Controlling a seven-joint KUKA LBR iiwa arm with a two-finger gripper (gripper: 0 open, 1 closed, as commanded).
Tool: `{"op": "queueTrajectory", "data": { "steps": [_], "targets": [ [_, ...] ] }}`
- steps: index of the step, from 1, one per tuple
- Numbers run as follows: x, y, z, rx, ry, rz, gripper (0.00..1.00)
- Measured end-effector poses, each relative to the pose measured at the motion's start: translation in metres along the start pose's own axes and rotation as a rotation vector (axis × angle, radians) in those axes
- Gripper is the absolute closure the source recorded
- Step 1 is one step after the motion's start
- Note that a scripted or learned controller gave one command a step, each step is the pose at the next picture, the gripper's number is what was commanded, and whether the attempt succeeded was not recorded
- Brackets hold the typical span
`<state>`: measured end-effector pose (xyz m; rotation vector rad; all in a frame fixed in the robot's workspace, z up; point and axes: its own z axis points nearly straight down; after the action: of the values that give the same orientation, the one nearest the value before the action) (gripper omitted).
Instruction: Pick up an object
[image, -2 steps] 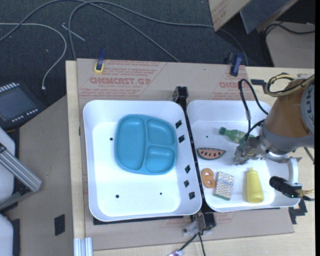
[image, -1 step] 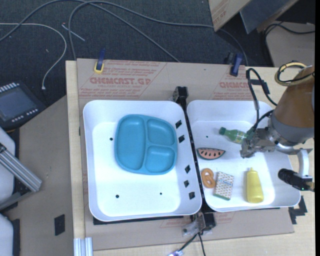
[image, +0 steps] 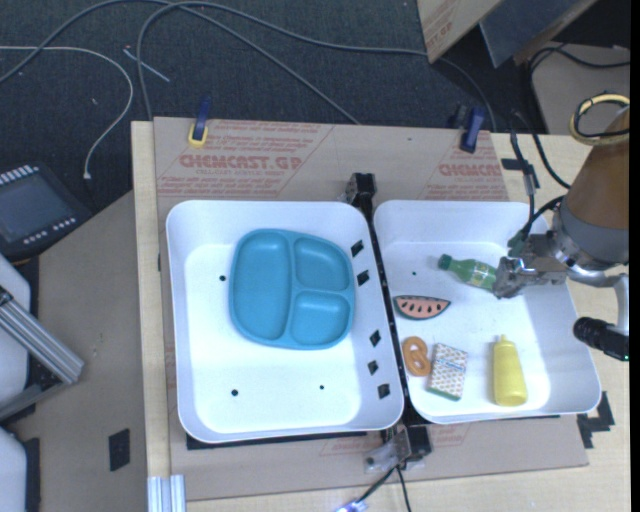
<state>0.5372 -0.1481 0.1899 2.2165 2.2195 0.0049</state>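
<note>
On brown board (image: 330, 150) printed "CHEMCAST GP", two white bins (image: 190, 330); in the right, gripper (image: 507, 276) touching green bottle (image: 468, 268), grip indiscernible.

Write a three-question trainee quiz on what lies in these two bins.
1. True or false: the blue plate lies in the left bin.
2. Which thing lies nearest the gripper? A) yellow bottle B) green bottle C) pretzel
3. Fill in: the watermelon slice lies in the ____ bin.

Key: 1 true. 2 B. 3 right.
</note>
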Motion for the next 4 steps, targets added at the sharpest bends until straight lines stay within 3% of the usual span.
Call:
{"op": "queueTrajectory", "data": {
  "steps": [1,2,4],
  "targets": [
    [0.000,0.001,-0.031,0.002,0.000,0.000,1.00],
    [0.063,0.012,-0.031,0.004,0.003,-0.005,1.00],
    [0.181,0.010,-0.026,0.007,0.004,-0.006,1.00]
  ]
}}
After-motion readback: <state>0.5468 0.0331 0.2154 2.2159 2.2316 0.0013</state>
